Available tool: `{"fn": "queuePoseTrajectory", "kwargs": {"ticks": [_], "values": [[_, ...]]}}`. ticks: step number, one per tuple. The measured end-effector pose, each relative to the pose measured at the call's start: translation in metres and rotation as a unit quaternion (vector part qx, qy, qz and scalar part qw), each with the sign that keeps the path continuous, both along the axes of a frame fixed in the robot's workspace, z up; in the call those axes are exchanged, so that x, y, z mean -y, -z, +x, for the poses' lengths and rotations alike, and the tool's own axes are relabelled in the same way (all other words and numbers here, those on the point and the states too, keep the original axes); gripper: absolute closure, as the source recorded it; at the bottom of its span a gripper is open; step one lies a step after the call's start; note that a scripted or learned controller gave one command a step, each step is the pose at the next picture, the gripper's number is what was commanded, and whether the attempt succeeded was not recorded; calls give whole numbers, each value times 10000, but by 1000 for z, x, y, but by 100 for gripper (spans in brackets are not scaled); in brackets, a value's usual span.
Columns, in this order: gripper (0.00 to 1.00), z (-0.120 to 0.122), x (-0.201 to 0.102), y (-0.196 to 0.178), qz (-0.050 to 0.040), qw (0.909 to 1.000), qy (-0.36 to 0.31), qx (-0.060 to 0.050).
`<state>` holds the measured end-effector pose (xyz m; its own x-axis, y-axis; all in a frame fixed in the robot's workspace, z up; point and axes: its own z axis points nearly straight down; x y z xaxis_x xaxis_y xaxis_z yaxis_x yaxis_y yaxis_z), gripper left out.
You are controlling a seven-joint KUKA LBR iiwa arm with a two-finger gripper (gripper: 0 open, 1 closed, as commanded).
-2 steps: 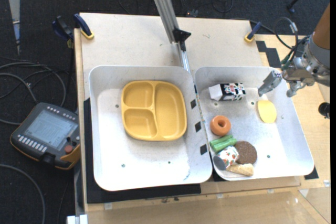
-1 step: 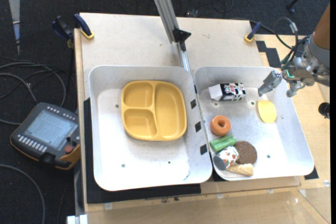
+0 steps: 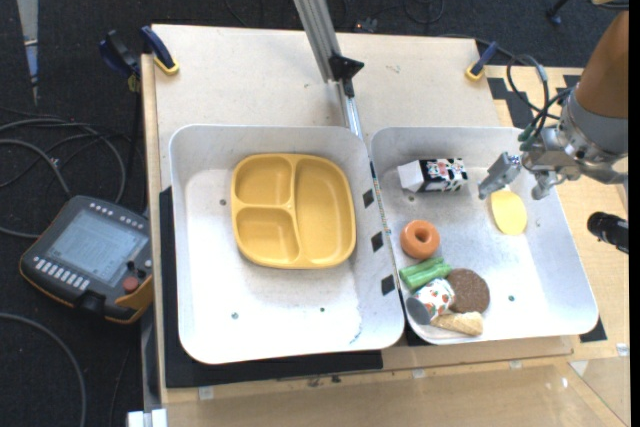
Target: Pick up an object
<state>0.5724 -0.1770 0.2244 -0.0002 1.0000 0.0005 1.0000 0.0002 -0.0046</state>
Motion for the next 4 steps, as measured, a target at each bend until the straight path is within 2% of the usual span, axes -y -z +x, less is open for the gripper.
{"fn": "queuePoseTrajectory", "kwargs": {"ticks": [1, 2, 3, 4], "values": [[0, -8, 7, 55, 2, 10000, 7, -7], [0, -2, 13, 113, 2, 10000, 3, -5], [100, 0, 13, 98, -6, 10000, 3, 32], [100, 11, 9, 45, -11, 10000, -15, 51]]}}
